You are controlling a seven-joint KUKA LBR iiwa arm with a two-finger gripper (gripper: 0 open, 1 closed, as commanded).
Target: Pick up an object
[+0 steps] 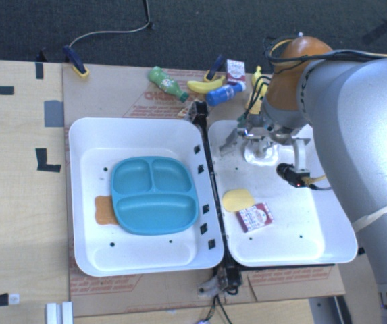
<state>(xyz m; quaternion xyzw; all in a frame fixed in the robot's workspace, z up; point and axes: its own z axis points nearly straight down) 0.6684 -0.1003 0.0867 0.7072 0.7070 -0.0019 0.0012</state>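
My gripper [261, 157] hangs low over the back of the right bin [328, 238], with its fingers spread open and nothing between them. In front of it on the bin floor lie a yellow rounded piece [238, 199] and a red and white packet [254, 217], both apart from the gripper. The left bin [85, 181] holds a blue divided plate [155, 194]. A flat orange piece [102, 210] pokes out from under the plate's left edge.
Behind the bins on the cardboard lie a green bottle [166, 83], a banana [205, 85], a blue bottle [223, 94] and a small red and white box [236, 69]. The arm's grey body [355, 133] covers the right bin's back right side.
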